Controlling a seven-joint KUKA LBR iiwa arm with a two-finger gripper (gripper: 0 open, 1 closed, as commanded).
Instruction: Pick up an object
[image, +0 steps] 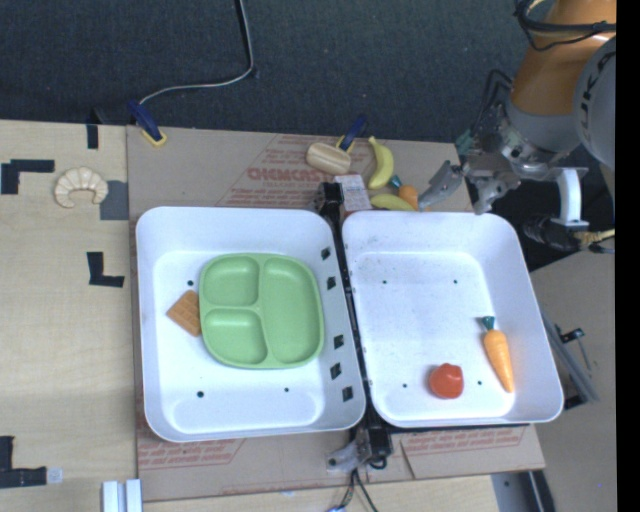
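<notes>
The right bin (420, 240) holds an orange carrot (498, 356) with a green top near its right wall and a red tomato-like piece (446, 380) near its front. The left bin (160, 400) holds a green divided plate (262, 309) with a tan cracker (185, 313) tucked at its left edge. My gripper (459, 190) hangs above the back right corner of the right bin, over the rim, open with its two fingers spread and nothing between them. It is well clear of the carrot and the red piece.
Behind the bins on the cardboard lie a yellow banana (381, 165), a bread roll (327, 157), a small box (351, 190) and an orange bit (408, 195). A croissant (80, 186) rests on the bench at far left. A cable (232, 70) crosses the back.
</notes>
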